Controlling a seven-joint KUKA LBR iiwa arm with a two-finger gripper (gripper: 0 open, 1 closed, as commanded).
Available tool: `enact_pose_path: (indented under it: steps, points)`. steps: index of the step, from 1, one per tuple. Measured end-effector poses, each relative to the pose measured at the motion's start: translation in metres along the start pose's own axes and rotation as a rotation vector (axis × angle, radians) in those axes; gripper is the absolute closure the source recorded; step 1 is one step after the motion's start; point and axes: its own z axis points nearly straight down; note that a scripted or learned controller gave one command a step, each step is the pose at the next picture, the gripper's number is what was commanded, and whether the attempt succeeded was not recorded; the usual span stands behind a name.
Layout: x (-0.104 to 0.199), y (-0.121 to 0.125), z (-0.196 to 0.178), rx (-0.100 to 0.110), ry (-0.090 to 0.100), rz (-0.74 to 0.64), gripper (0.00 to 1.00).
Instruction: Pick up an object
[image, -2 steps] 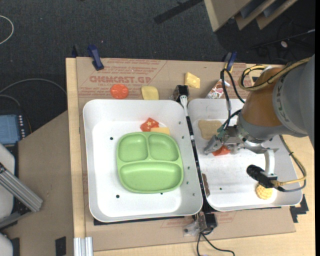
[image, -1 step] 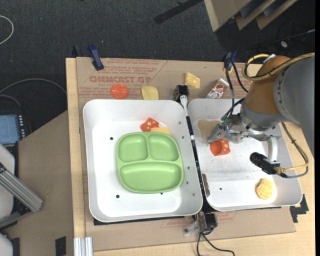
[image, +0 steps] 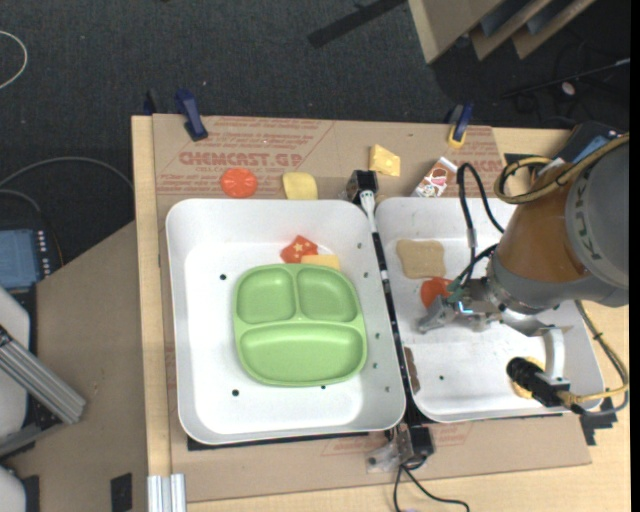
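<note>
White bins, 2 side by side on the cardboard-topped surface (image: 160, 200). Arm (image: 545, 250) is in from the right, over the right bin (image: 470, 385), with the claw (image: 432, 320) down low nr that bin's left-centre. Can't tell if it's apart or together, too blurry. Small red item (image: 433, 291) sits right beside the claw tip on the far side, maybe touching; not seen gripped. Tan slice (image: 421, 258) lies just beyond it, same bin. Left bin (image: 190, 300): green 3-section plate (image: 298, 325) mid-bin, red bit (image: 298, 249) & yellow bit (image: 321, 262) together at its far edge. Behind the bins on the surface: orange disc (image: 238, 182), yellow lump (image: 299, 186), yellow wedge (image: 385, 160), red-and-white carton (image: 434, 181).
</note>
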Motion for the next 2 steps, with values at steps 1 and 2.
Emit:
enact_pose_path:
  steps: [1, 2]
  points:
    - [0.004, 0.056, -0.001, -0.014, -0.005, -0.004, 0.00]
    - [0.003, 0.054, -0.011, -0.012, -0.005, -0.003, 1.00]
